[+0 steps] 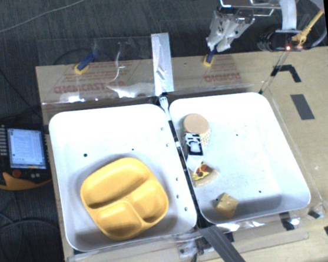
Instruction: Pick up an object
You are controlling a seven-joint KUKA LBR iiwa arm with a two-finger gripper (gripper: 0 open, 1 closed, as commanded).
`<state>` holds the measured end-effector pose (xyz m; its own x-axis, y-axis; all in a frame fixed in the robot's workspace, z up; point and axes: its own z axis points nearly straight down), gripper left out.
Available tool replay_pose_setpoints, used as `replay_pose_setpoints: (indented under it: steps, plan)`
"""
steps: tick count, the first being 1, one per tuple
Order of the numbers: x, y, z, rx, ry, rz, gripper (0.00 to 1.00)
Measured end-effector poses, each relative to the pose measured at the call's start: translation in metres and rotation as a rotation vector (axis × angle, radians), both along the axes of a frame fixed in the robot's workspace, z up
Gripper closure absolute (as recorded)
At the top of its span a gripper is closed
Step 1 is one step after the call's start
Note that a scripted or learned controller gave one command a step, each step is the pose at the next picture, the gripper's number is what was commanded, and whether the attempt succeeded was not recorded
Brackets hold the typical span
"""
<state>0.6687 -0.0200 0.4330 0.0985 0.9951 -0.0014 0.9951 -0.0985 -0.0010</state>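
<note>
Camera view | we see hand (222,42) above right bin's (272,144) far rim, grip state unclear | cup (196,130), toy (203,173), block (226,204) inside that bin, well apart from hand

— What do we see carrying everything?

— A tan bench (315,156) filling most of the frame, with dark floor at the left and top.

— And directly on it?

— Two shallow white bins, touching along the middle: the left bin (70,139) and the right bin (272,144). Above them, along the bench's upper edge, we see a sheet of clear plastic (115,74) with red lettering. At the right of the frame, dark tape marks (301,106) lie on the bare board.
</note>
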Motion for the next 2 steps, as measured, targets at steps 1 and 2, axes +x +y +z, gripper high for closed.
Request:
replay_pose_setpoints:
  steps: [1,2]
  plan:
    - [0.000,0.045,0.000,-0.001,0.000,-0.002,1.00]
    - [0.000,0.042,-0.027,-0.002,0.002,0.148,1.00]
